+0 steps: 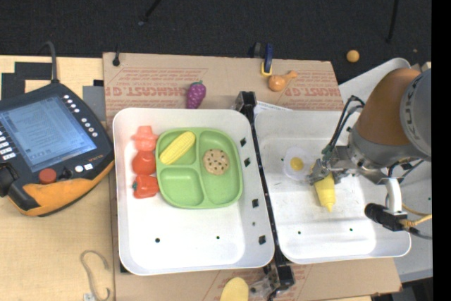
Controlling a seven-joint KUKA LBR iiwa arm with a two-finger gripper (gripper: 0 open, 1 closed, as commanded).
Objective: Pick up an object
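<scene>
Tool sat low in the right bin, its state impossible to tell, touching a small yellow bottle-shaped toy mid-bin with bare white floor around.

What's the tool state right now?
Tool: down in the right bin, right at the yellow object; open or shut cannot be told.

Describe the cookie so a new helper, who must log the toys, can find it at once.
Look in the left white bin, which holds a green divided plate. The cookie lies in the plate's upper right compartment. It is round, tan and dark-speckled, unlike the yellow corn in the next compartment and the red toys beside the plate.
</scene>
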